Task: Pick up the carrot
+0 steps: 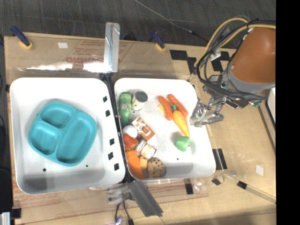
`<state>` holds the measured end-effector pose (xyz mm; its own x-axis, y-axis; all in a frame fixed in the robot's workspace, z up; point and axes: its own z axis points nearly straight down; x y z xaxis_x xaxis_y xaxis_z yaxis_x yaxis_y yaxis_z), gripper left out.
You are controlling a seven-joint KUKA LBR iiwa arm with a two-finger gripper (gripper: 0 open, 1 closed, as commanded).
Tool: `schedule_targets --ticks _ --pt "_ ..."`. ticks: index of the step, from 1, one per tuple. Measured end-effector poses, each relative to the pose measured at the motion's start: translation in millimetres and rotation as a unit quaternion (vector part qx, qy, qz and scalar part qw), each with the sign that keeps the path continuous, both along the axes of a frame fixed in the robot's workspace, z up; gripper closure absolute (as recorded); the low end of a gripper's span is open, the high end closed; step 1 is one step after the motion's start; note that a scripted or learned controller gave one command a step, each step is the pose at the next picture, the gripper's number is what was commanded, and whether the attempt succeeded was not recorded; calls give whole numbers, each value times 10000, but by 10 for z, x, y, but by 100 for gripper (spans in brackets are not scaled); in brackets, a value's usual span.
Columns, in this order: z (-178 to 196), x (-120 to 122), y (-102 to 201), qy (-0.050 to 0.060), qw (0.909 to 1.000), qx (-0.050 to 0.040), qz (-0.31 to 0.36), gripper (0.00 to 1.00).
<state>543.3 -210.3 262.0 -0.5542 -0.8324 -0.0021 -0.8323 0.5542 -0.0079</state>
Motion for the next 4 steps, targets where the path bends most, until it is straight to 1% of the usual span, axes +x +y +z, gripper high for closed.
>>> schedule_targets --ticks 1,2,3,4 --pt "-1310 -160 31 72 9844 35 1760 100" --pt "-1289 -148 25 54 9844 22 1758 0" --pt "-1710 -237 90 47 9884 25 1516 0" --pt "-1451 308 43 19 9990 13 450 0"
